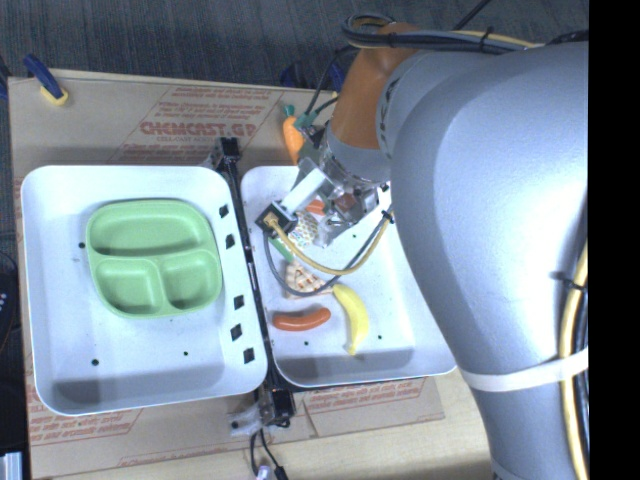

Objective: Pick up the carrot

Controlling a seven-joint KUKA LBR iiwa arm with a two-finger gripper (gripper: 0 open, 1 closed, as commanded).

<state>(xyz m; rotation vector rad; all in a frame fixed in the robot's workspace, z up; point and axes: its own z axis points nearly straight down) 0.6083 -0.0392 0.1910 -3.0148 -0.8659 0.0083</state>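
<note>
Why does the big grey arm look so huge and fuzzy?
Camera view: the arm is probably nearest the lens, so it looms large and soft-edged; the tray, banana and sausage below look sharper; light is even, with a faint shadow along the left bin's near wall.

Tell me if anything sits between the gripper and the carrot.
Nothing visible does. The carrot lies at the far rim of the right bin, just above the gripper in the view, partly covered by the arm's own wrist. The sausage and banana lie toward the near edge, out of the way.
</note>
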